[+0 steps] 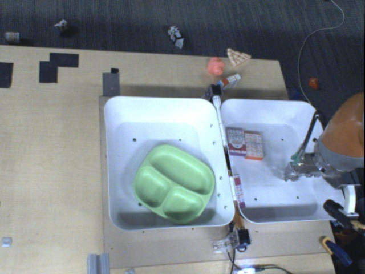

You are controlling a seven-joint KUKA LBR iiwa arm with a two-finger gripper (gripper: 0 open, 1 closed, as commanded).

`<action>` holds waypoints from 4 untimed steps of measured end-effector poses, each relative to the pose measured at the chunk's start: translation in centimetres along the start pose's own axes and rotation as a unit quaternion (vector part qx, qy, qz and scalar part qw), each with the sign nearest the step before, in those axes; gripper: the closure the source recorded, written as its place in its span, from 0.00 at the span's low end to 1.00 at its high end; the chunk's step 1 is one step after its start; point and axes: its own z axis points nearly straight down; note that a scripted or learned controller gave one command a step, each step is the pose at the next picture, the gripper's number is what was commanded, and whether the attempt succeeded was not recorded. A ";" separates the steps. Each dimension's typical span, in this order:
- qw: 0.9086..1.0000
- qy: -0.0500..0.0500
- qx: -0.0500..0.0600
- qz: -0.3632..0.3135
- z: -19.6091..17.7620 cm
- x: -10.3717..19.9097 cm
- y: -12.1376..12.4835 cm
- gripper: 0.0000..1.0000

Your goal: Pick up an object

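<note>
A green three-compartment plate (174, 181) lies tilted in the left bin (122, 124). A small red-and-white printed box (245, 143) lies flat in the right bin (274, 207), near its far left corner. My gripper (292, 172) hangs low over the right bin's right side, to the right of the box and apart from it. The grey arm with its orange band (348, 133) comes in from the right edge. Nothing shows in the gripper.
A divider (223, 147) with a cable runs between the two bins. Beyond the bins, on the bench's far edge, lie a pink ball (215, 66), a wedge-shaped toy (238, 56) and a small tube (230, 81). Dark patches mark the bench at far left.
</note>
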 end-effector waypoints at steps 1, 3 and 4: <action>1.000 0.000 0.000 0.000 0.0 0.0 0.0 0.00; 1.000 0.000 -0.002 -0.001 -1.0 0.1 0.1 0.00; 1.000 0.000 0.002 0.000 1.0 5.1 -1.5 0.00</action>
